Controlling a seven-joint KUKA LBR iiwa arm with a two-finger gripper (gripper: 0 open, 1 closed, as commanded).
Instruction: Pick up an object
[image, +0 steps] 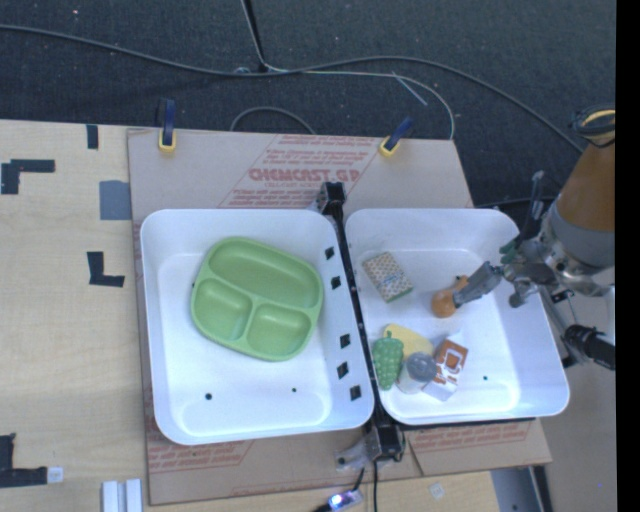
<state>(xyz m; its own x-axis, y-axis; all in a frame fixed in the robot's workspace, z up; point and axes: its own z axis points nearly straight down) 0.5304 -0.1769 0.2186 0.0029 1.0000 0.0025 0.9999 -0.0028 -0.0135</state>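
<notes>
My gripper (468, 289) reaches into the right bin (500, 400) from the right, its tip right against a small orange object (443, 302) near the bin's middle. Whether it grips that object is unclear from this angle. Elsewhere in this bin lie a small patterned box (387, 275), a yellow piece (402, 335), a green bumpy object (387, 360), a grey-blue object (420, 368) and a white and orange packet (450, 362).
A green divided plate (258, 298) lies in the left bin (170, 400). A black divider strip (345, 300) runs between the bins. The arm's grey wrist and orange band (585, 200) hang over the right bin's right rim. Cables cross the dark floor behind.
</notes>
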